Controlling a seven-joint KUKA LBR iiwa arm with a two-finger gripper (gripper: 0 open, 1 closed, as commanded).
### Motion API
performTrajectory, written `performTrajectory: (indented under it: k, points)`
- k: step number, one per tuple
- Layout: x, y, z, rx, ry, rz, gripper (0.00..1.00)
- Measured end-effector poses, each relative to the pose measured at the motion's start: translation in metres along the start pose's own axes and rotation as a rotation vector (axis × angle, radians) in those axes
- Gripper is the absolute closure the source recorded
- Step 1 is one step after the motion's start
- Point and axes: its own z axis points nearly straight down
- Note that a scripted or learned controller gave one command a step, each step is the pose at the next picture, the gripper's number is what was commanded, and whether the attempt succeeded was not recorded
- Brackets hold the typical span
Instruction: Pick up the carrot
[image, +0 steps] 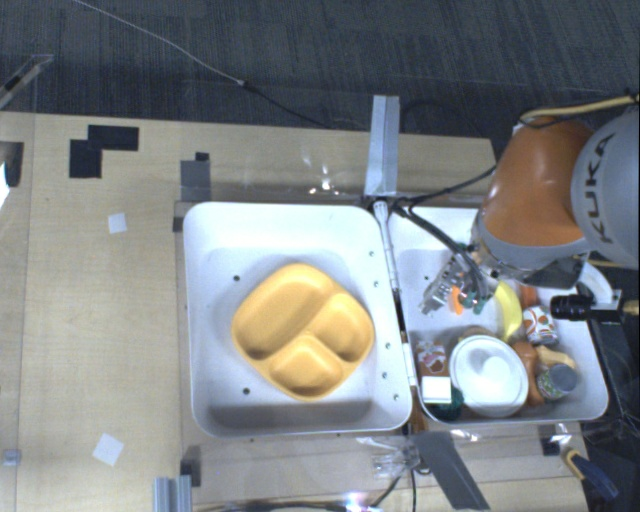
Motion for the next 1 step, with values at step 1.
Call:
performTrajectory:
  k: [1]
  points:
    - [-0.0492,0.0310,-0.0620,-0.003,-0.005,0.225,1.00]
